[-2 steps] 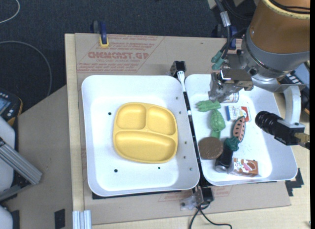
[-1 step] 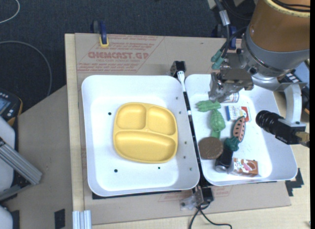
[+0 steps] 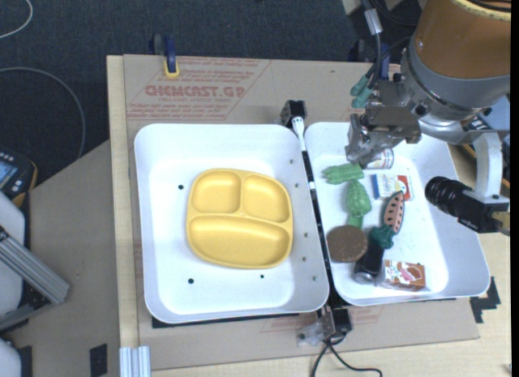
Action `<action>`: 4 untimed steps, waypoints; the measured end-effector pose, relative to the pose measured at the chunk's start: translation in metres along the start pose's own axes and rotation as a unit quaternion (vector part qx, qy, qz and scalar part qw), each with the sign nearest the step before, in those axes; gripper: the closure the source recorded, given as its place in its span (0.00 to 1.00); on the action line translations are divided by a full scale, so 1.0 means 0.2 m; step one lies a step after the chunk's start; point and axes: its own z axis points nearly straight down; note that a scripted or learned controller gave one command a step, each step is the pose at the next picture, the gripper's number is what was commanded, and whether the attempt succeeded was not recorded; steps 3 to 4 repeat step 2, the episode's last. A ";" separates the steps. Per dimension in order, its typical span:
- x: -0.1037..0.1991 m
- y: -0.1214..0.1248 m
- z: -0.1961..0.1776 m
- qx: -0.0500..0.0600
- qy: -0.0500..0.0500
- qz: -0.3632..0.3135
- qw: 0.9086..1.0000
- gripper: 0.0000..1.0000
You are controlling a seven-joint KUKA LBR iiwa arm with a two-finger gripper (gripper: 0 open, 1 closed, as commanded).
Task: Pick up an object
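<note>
Camera view, tool [image 3: 369, 155] low in right bin [image 3: 454, 274] above green toy [image 3: 344, 173], finger state unclear.

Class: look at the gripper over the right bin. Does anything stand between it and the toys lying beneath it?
Nothing visible does. The gripper hangs over the far end of the right bin, just above the green toy. The other small items lie nearer the camera, beside its path.

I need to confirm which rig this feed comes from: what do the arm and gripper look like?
The arm is a thick rounded body, grey, with a broad orange band above the wrist. Dark cables run down beside it, with teal fittings near the wrist. The gripper is a compact grey metal block with short fingers.
</note>
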 end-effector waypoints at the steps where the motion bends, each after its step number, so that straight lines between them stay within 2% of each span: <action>1: -0.23 -0.02 0.71 0.012 -0.001 0.004 1.000 1.00; 2: 0.18 -0.01 0.68 0.003 0.002 -0.003 1.000 1.00; 4: 0.18 -0.01 0.68 0.003 0.002 -0.003 1.000 1.00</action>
